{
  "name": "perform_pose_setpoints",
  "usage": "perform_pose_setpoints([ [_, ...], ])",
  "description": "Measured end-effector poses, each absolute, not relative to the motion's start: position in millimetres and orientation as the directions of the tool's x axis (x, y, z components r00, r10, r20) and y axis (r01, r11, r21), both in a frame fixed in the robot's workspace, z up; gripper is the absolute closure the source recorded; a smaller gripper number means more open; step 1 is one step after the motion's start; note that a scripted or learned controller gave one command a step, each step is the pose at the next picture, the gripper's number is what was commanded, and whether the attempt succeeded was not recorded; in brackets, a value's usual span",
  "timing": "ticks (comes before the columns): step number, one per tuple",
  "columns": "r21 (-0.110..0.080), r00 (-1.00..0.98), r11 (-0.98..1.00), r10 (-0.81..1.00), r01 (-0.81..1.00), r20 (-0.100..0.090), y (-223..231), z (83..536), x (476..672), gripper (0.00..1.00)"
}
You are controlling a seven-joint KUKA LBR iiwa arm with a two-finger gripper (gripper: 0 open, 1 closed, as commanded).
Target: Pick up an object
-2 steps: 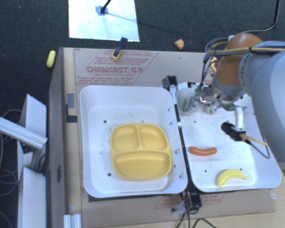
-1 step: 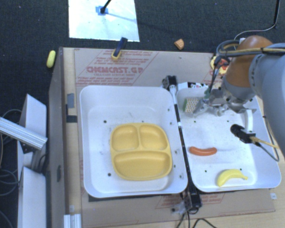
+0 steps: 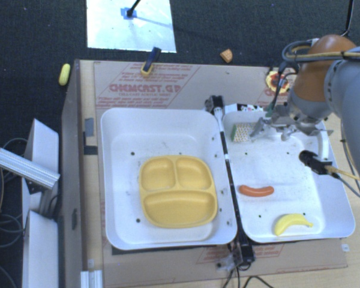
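The tool [image 3: 275, 123] hovers at the right bin's [image 3: 342, 206] far edge; I cannot tell its state. Hot dog [image 3: 256, 190] and banana [image 3: 293, 223] lie free nearby.

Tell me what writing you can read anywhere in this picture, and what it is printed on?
"CHEMCAST GP": large red letters on the brown board under the bins.
Smaller red lines above and below that word: too blurred to read.
Red print on the board's front edge: too blurred to read.
Round red and yellow sticker near the arm: unreadable.
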State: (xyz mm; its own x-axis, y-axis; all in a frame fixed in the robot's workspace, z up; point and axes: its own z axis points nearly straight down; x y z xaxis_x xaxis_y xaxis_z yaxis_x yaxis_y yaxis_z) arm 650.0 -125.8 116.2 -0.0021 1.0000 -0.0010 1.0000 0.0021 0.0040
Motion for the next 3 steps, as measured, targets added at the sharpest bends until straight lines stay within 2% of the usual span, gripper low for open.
perform_pose_setpoints([
  [1, -0.002, -0.001, 0.001, 1.000, 1.000, 0.001, -105.0, 83.3, 594.9, 0.00],
  [2, 0.000, 0.000, 0.000, 1.000, 1.000, -0.001, -134.2, 84.2, 562.3, 0.00],
  [3, 0.003, -0.004, 0.004, 1.000, 1.000, 0.001, -82.4, 84.8, 629.0, 0.00],
])
